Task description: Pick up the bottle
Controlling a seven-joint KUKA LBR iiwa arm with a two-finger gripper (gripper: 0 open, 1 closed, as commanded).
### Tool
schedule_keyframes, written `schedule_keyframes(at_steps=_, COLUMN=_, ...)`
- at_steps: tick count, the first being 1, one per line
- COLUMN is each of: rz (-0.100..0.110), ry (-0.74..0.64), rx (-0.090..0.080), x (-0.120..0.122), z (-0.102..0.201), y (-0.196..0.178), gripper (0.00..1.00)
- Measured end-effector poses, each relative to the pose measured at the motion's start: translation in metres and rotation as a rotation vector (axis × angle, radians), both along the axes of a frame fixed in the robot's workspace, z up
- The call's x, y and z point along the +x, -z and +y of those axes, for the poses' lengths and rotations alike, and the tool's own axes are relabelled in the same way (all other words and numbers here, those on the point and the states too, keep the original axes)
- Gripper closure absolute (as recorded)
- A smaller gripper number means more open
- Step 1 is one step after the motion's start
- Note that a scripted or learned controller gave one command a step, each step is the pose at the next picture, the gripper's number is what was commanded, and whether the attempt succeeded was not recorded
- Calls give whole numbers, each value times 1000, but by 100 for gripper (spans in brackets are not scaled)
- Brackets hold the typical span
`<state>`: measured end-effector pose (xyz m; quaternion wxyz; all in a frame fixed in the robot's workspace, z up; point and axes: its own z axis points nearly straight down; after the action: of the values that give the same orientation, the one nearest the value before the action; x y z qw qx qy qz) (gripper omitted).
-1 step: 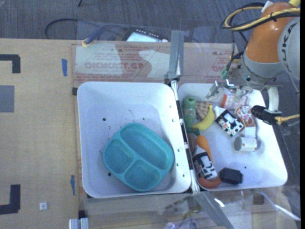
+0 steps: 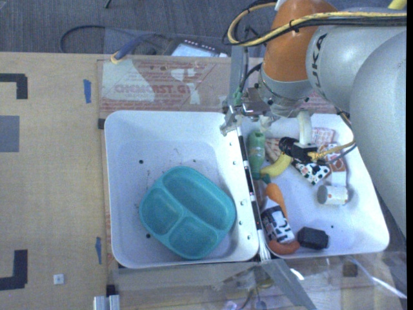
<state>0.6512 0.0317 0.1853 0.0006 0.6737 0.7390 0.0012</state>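
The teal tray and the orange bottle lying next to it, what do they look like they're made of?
The teal tray, in the left bin, looks like moulded plastic with a matte finish: one even colour, rounded compartments, soft sheen. The orange bottle, lying in the right bin, also looks like plastic, smooth and slightly glossy, with a black-and-white label; the blur leaves this uncertain.

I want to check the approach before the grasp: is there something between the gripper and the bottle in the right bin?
Nothing visible lies between them. The gripper is directly above the top of the green bottle, which lies along the left wall of the right bin. A banana touches its right side and may crowd the grasp.
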Motion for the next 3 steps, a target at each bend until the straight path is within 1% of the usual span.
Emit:
schedule_keyframes(at_steps=1, rz=-3, ry=-2, rx=1, x=1, z=1, y=-11, gripper=100)
schedule_keyframes(at_steps=2, rz=-3, ry=-2, rx=1, x=1, z=1, y=-11, gripper=0)
schedule_keyframes(at_steps=3, rz=3, ry=-21, rx=0, x=-65, z=-1, y=1, gripper=0)
